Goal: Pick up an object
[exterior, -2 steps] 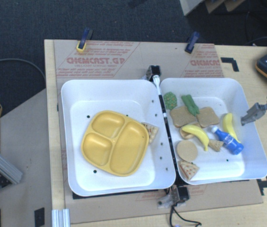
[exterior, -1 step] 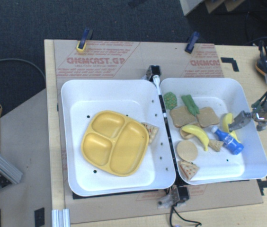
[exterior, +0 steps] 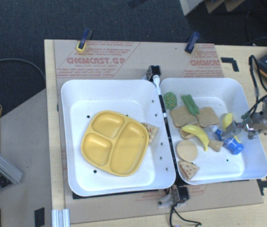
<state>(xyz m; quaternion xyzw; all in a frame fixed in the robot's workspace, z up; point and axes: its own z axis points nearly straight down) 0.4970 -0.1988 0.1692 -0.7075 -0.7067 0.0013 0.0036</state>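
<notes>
Both bins (exterior: 76,126) before me are white. The sectioned plate (exterior: 115,142) is mustard yellow. I see a bright yellow banana (exterior: 196,134), two green pieces (exterior: 190,104), tan bread slices (exterior: 184,115), a pale beige disc (exterior: 187,151) and a blue object (exterior: 234,145). The desk (exterior: 124,56) is tan with red lettering.

Red lettering reading "CHEMCAST GP" runs across the brown protective paper (exterior: 124,56) that covers the surface, printed just behind the left white bin (exterior: 72,126). The same red brand mark repeats on the paper behind the right white bin (exterior: 247,98), where only part of it, roughly "CHEMCAS", can be made out before it cuts off. Finer lines of red print sit above and below each mark but are too small to read.
</notes>
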